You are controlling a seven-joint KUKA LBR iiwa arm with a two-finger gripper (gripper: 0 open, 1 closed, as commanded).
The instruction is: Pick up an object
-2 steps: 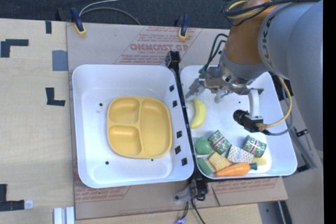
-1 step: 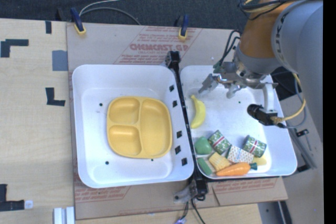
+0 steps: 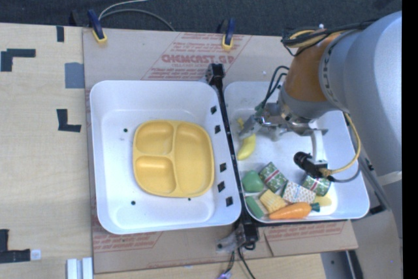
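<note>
Arm: the grey arm with its orange band reaches in from the right and bends down over the right bin.
Gripper: the gripper sits low in the upper left part of the right bin, just above the banana; how its tips stand I cannot tell, as the metal parts blur together there.
Banana: a small yellow banana lies against the left wall of the right bin, just below the gripper; whether they touch cannot be told.
Right bin: the white right bin holds a cluster of toy food along its near side.
Cluster: a green rounded piece, a green patterned box, a yellow block, a pale patterned packet, a second green patterned box and an orange carrot, all packed close together.
Left bin: the white left bin carries a yellow divided plate lying flat near its middle.
Bench: the bench is light wood with a cardboard sheet under both bins, held by two clamps at the far edge.
</note>
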